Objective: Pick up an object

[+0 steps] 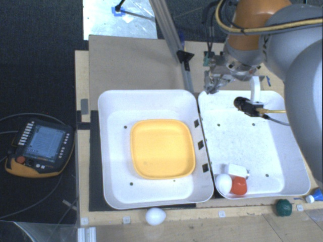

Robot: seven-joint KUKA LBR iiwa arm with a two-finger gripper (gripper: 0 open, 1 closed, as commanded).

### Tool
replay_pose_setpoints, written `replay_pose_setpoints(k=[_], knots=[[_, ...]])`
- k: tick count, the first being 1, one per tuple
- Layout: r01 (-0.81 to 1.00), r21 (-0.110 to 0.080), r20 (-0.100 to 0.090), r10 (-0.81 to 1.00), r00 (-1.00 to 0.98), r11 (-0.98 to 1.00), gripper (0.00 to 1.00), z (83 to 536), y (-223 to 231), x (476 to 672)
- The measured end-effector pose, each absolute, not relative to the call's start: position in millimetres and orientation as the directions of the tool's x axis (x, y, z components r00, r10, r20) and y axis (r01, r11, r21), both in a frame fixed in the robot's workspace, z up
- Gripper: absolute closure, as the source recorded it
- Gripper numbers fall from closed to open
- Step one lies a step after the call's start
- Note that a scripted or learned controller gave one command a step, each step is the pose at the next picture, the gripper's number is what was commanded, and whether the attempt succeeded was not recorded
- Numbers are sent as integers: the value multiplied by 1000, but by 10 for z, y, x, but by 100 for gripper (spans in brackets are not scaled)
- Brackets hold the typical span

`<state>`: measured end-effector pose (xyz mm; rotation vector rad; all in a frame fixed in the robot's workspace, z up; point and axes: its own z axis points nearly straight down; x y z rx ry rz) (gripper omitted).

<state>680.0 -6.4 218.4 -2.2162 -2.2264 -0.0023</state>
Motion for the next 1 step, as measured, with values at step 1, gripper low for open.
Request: replay_pose_setpoints(k=[1], knots=[[1000, 1, 2, 1000, -5, 5, 100, 2157, 490, 6733]])
